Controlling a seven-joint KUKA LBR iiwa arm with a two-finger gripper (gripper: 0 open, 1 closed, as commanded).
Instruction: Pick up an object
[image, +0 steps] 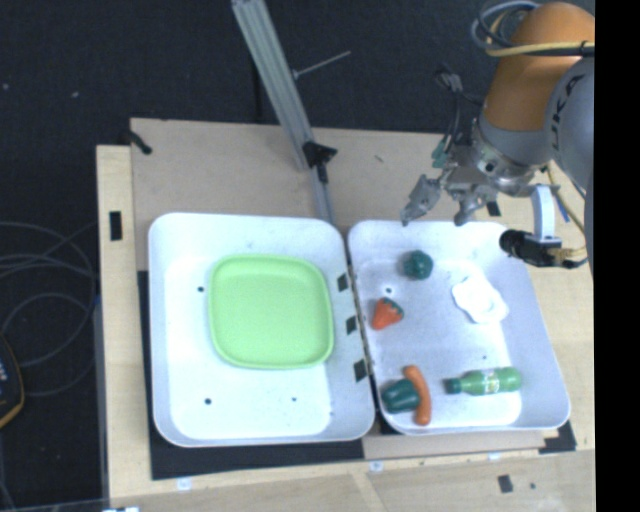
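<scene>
step: approach, nothing picked yet | gripper: spread wide and bare, upper right of frame above right bin far rim | nearest target: green ball, just below | next: descend, centre, clamp

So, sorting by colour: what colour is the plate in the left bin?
Light green square plate, camera view.

A pale wooden counter carries two shallow white bins side by side, their inner edges touching. The left bin and the right bin both rest on a dark mat that shows along their left and lower edges. A grey metal post rises at a slant from the counter behind the bins.
</scene>
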